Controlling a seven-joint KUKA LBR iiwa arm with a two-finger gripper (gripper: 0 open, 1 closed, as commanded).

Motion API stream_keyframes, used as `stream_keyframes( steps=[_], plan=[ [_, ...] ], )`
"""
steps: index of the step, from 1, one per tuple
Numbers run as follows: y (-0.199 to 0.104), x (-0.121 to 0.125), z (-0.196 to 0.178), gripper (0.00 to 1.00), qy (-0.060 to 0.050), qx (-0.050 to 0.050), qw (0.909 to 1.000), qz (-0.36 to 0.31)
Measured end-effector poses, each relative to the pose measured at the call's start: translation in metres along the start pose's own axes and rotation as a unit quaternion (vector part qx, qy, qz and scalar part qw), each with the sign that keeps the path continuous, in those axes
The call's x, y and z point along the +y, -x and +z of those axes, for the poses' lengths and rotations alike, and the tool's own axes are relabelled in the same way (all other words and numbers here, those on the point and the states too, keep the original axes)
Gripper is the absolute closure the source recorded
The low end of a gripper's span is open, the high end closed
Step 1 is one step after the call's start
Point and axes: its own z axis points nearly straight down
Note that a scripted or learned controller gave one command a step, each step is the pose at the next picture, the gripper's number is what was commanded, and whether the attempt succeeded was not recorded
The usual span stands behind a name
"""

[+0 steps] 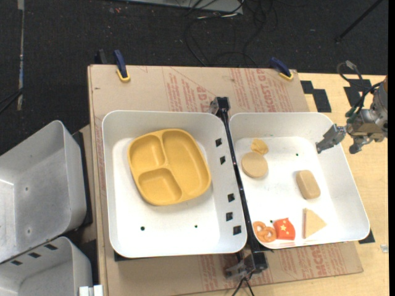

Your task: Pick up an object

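The right bin (345, 184) holds several small food toys: a round tan disc (254, 164), a small yellow piece (260, 145), a tan loaf (308, 184), a pale wedge (312, 222), a red block (284, 228) and an orange pretzel (265, 230). My gripper (343, 142) hangs over the bin's upper right edge, open, with nothing between its fingers. It is up and to the right of the loaf, apart from every toy.
A yellow divided plate (168, 165) lies in the left bin (117, 227). Both bins rest on a cardboard-covered bench (185, 85) with clamps at the back. Grey plastic tubs (31, 184) stand off the bench at the left.
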Motion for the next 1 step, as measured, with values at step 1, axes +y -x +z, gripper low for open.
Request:
stream_keyframes(
  steps=[1],
  plan=[
    [-0.0003, -0.0031, 0.0639, 0.00, -0.003, 0.001, 1.0000, 0.001]
  ],
)
